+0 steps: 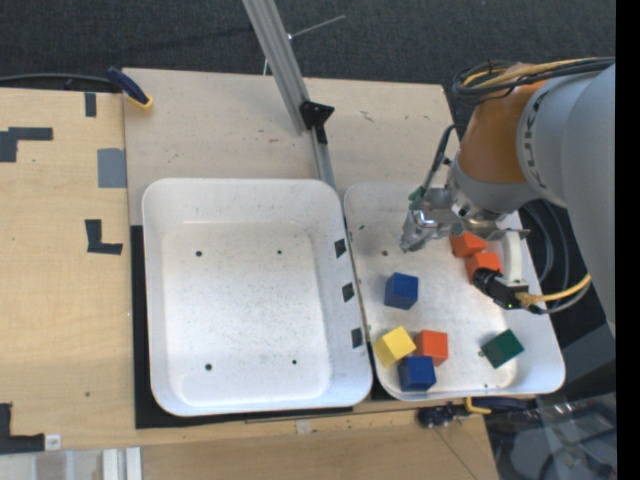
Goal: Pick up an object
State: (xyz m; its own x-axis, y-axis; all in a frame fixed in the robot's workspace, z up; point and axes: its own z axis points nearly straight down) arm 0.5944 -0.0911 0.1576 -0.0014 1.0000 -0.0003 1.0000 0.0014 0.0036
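Observation:
My gripper (415,234) hangs over the back part of the right bin (452,380), its metal fingers pointing down and left. Nothing shows between the fingers. A blue cube (401,290) lies just in front of the gripper, apart from it. Near the bin's front sit a yellow cube (396,344), an orange cube (433,345) and a second blue cube (417,372), packed close together. A green block (502,348) rests at the front right. Orange blocks (478,254) lie under the wrist, partly hidden by it.
The left bin (160,268) stands beside the right one, sharing a raised divider rim. A slanted metal pole (280,48) runs from the top down to the bins' junction. Cables trail at the right of the arm.

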